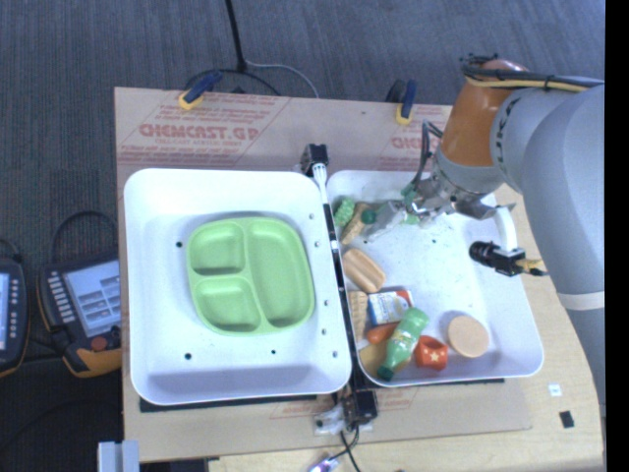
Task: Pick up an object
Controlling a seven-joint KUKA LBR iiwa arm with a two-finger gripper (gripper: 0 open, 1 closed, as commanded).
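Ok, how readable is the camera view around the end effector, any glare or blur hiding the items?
Camera view: lighting is bright and even; the white right bin looks washed out, with faint shadows. The end effector is soft and low in detail, blending into the clutter at the bin's top. The green bottle and hot dog read clearly.

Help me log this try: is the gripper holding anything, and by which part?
Cannot be told: the gripper sits low in the right bin, its tip too blurred to show a hold.

Bright, even light (slightly soft focus).
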